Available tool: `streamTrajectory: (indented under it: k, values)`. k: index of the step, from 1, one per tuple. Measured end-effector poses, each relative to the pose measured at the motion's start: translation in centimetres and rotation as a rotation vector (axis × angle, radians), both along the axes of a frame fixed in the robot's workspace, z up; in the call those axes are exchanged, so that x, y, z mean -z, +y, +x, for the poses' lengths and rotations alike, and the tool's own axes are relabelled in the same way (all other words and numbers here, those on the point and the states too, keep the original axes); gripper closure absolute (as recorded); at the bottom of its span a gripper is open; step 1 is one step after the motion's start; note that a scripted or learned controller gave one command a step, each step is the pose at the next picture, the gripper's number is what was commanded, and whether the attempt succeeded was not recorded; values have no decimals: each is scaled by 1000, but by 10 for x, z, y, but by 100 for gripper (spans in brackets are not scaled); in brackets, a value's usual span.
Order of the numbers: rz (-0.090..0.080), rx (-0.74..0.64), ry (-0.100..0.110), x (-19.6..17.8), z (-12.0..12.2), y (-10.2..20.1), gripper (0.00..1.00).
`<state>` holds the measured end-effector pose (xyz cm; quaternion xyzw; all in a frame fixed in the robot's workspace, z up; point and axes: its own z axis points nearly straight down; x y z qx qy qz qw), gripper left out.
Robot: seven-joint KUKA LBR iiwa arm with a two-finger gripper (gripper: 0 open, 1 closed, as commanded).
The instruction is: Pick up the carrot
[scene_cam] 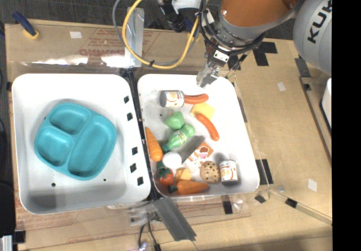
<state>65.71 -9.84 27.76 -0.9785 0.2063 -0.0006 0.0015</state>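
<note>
Your carrot (153, 144) lies in the right bin (241, 131), along its left wall, slanting from upper left to lower right, with its lower end beside a white ball (171, 160) and a green pepper (179, 137) just to its right. A second orange piece (190, 187) lies along the bin's near edge next to a cookie (209, 171) and a small can (228, 171); you cannot tell whether that one is a carrot too. The gripper (206, 76) hangs at the bin's far rim, well apart from the carrot, nearer to a tipped can (171, 98) and a sausage (196, 98). Nothing sits between its fingers, and you cannot tell whether they are spread or closed. The left bin (22, 131) holds a teal divided plate (75, 140).
</note>
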Motion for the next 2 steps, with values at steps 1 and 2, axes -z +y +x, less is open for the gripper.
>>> streamTrajectory:
  k: [1, 2]
  values:
    - [1, -169, 6, 188, -9, -42, 100]
    - [-1, -203, -6, 114, 2, -49, 100]
